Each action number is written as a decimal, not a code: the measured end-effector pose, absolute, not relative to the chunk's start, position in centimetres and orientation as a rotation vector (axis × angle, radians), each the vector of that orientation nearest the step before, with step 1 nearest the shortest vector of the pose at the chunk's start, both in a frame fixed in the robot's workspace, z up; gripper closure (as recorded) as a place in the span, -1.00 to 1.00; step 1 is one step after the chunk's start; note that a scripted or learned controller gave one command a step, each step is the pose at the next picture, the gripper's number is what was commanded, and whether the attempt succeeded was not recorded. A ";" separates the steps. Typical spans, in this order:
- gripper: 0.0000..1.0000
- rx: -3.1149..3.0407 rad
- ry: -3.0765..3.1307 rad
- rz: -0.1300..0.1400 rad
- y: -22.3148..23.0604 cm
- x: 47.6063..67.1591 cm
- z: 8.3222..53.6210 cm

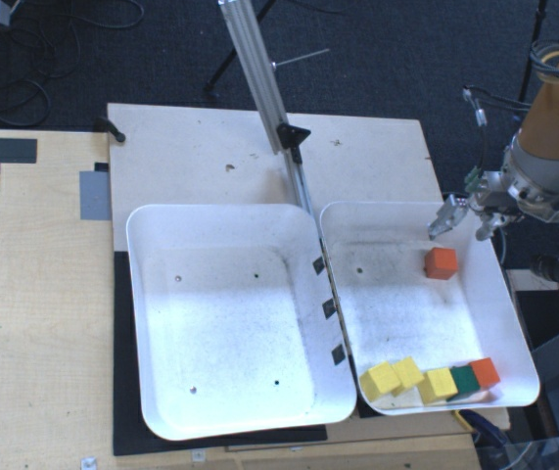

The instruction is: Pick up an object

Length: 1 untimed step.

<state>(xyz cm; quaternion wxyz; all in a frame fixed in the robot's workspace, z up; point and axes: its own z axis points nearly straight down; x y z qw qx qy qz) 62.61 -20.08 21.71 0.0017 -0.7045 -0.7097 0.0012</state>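
Two white bins sit side by side on the desk; the right bin (514, 331) holds six blocks; one orange cube (441, 263) lies alone at upper right, just below the open, empty gripper (464, 219); three yellow blocks (406, 377), one green (464, 380), one orange-red (485, 371) line its lower edge.

End effector (465, 217) hangs low, fingers spread (nothing between).

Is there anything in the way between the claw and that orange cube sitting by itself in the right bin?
Nothing visible. The claw hangs over the right bin, just above and to the right of the lone orange cube, with bare bin floor between them. The other blocks sit along the near edge, well clear.
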 end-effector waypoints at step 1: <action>-1.00 -2.222 -2.224 -0.002 -20.9 61.3 11.4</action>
